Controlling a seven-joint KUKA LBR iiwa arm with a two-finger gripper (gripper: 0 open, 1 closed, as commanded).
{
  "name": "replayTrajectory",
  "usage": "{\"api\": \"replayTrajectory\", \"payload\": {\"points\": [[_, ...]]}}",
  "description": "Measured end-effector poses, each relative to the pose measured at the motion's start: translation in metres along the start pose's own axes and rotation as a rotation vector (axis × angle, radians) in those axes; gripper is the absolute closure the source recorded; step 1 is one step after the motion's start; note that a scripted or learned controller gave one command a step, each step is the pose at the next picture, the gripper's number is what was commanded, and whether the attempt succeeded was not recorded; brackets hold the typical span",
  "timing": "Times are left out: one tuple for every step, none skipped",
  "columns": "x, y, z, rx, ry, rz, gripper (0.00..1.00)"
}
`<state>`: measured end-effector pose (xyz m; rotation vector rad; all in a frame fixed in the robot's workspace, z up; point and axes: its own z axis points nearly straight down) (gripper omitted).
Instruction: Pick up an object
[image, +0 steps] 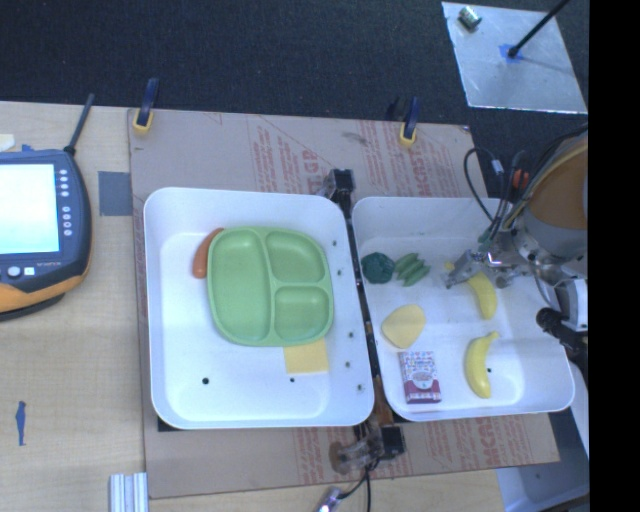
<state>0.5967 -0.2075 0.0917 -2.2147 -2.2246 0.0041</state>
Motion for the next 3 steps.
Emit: {"api": "replayTrajectory", "payload": {"points": [[0.0, 0.0, -0.01, 0.001, 0.0, -0.003, 1.0], [0.056, 0.006, -0.104, -0.003, 0.001, 0.0, 1.0], [0.126, -0.01, -0.109, 0.001, 0.001, -0.001, 1.0]]}}
